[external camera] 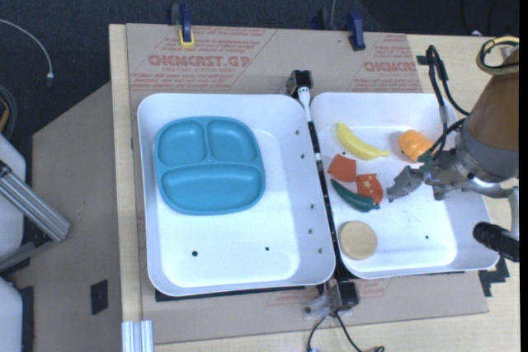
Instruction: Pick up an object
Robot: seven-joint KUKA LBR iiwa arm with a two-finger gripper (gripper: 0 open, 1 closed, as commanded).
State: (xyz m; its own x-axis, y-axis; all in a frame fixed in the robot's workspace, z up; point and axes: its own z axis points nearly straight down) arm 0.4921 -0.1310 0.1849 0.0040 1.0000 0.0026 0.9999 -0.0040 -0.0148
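Observation:
The right bin [429, 247] holds a yellow banana [358, 143], an orange piece [413, 144], a red piece [343, 168], a red and green pepper-like piece [363, 190] and a tan round disc [358, 239]. My gripper [410, 181] reaches in from the right and hovers low over the bin's middle, just right of the red and green piece and below the orange piece. Nothing shows between its fingers.
The left bin [239, 260] carries a blue divided plate [211, 164]. A black divider strip [316, 165] runs between the bins. Blue clamps [183, 21] hold the cardboard at the back edge. Cables [441, 91] trail beside the arm on the right.

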